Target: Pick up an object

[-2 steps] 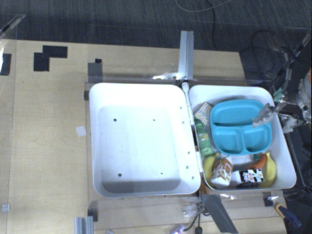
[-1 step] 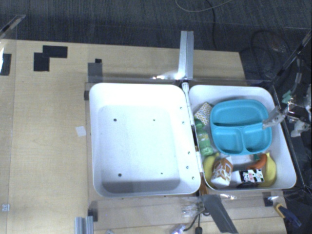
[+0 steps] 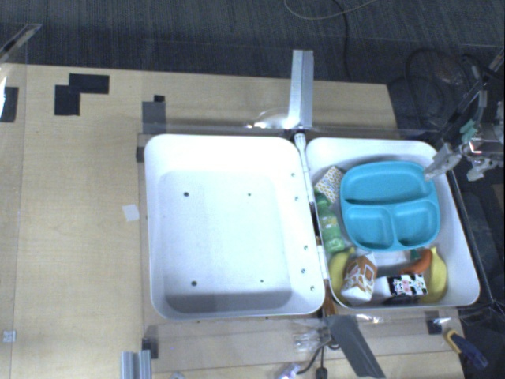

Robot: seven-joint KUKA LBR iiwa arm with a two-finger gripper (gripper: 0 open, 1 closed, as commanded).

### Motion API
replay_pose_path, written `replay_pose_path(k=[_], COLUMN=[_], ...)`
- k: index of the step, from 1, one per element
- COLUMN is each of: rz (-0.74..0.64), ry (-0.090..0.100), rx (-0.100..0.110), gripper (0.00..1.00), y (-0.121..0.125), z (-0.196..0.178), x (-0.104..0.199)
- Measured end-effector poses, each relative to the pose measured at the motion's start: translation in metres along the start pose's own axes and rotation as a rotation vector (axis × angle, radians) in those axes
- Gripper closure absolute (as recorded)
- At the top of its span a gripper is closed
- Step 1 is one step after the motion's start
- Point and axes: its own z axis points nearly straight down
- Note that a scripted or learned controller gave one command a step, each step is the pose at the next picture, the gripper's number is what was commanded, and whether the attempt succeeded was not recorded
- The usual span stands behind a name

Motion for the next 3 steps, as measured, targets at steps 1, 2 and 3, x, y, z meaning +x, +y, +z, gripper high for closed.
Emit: replay_pose_path(k=[1, 2, 3], rz=[0.29, 0.29, 0.283], ry=[0.0, 0.0, -0.001], rx=[0.002, 0.002, -0.003], gripper=[0.0, 0.0, 1.0], y=[0.017, 0.017, 0.019], z=[0.015, 0.015, 0.003], x=[-0.011, -0.011, -0.01])
